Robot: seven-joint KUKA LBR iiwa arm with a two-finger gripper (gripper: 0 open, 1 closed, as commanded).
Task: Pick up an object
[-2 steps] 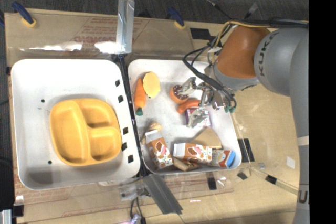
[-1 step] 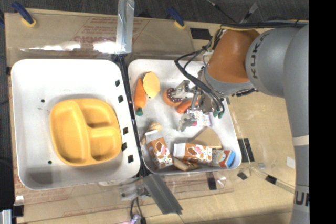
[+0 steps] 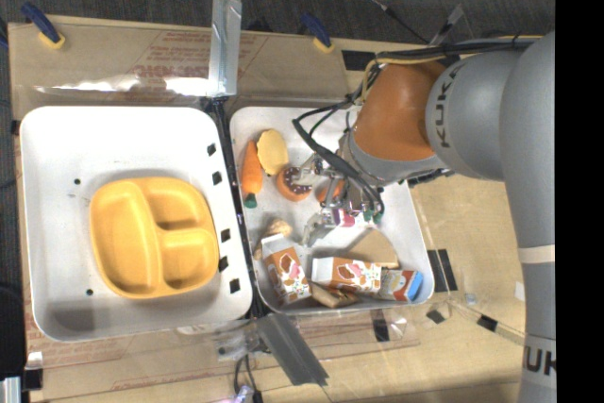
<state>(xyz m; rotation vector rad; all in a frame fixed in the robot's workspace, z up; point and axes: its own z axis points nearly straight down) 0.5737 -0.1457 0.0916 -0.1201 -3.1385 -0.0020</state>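
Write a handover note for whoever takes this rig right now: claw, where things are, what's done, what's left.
Claw: low inside the right bin, over its middle; whether it grips anything cannot be told.
Right bin: carrot and yellow potato-like piece at the upper left, donut just left of the claw, small carton and long carton along the lower edge, tan wedge above the long carton.
Left bin: yellow divided tray.
Done: arm is down among the items.
Left: no item visibly lifted; pick one up.
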